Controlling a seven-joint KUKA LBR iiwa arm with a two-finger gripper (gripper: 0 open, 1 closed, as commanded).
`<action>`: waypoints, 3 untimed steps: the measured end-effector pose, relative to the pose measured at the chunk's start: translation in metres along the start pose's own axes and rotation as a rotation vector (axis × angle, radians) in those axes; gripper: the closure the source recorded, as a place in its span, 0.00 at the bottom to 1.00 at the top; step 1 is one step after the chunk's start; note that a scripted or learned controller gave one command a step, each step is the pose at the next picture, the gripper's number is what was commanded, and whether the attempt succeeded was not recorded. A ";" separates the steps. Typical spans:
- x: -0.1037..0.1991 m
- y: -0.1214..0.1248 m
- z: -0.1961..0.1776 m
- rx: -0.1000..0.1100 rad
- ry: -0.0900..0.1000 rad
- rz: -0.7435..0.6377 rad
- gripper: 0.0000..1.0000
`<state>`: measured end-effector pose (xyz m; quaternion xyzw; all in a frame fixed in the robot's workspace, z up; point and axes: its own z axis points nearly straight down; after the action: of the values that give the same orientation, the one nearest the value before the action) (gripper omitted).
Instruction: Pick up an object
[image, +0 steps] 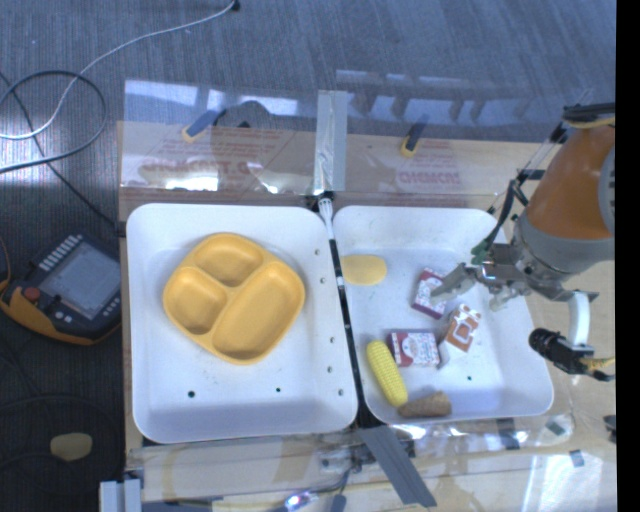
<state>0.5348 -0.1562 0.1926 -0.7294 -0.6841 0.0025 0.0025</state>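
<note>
- Nearest the camera in my right bin (520, 395) lies a brown potato-like lump (427, 405), touching the lower end of a corn cob (386, 371); both look like light, rigid toy food, the corn ribbed enough to grip across its narrow width
- Beside the corn sits a small red-and-white carton (415, 348), flat and probably light card, which I judge would crush if squeezed hard, so its short sides are the place to close on
- My gripper (478, 278) hangs over the right side of that bin, between a second red-and-white packet (431, 293) and an orange-and-white one (462, 326); I cannot tell how the tool is set, and nothing is visibly in it
- A smooth yellow lemon-shaped piece (364, 269) lies by the dividing wall; rounded and likely slippery
- The left bin (150, 400) carries a yellow divided plate (234, 296), too wide and shallow for me
</note>
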 end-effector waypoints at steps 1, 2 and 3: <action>-0.010 -0.003 0.084 -0.002 0.002 -0.001 0.00; 0.013 0.055 0.103 -0.015 -0.002 -0.119 0.00; 0.014 0.056 0.096 -0.014 0.001 -0.117 1.00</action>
<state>0.5907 -0.1459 0.0965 -0.6880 -0.7257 -0.0030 -0.0022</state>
